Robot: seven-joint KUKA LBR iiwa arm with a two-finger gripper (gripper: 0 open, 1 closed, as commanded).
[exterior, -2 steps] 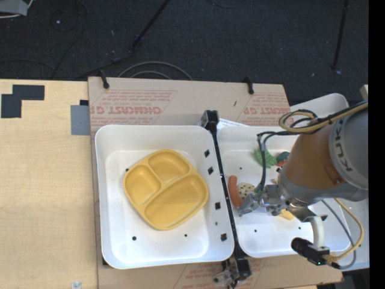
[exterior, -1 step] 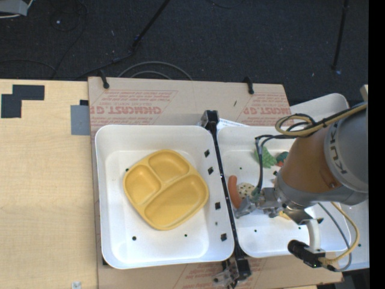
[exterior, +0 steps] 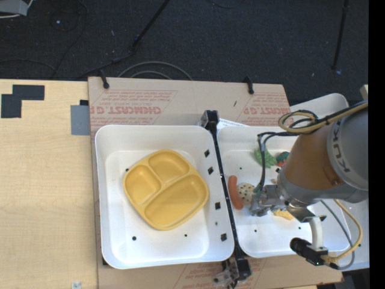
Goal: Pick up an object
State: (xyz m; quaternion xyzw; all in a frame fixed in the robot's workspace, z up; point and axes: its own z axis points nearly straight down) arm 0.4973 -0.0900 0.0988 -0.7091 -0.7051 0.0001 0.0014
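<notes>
Over the right bin (exterior: 264,248), the gripper (exterior: 263,205) is hanging low near the bin's left side, arm coming in from the right and covering most of what's under it. Can't tell how the gripper is set; the wrist is blocking that.

Nearest candidate: the sausage (exterior: 234,192), lying just left of the gripper, right beside the divider (exterior: 221,185). Its long axis is running roughly parallel to the divider, top-to-bottom in view. A pale speckled piece (exterior: 245,190) is sitting between sausage and gripper, looks like touching the sausage, though it's too small to be sure. A green item (exterior: 263,157) is lying further up the bin; a yellow bit (exterior: 284,215) is poking out under the wrist.

Judgement: the move is turning on a short shift left, with the grasp set across the sausage's narrow width. Divider clearance is looking tight on the far side.

Left bin is holding a yellow tray (exterior: 166,188), well apart.
</notes>
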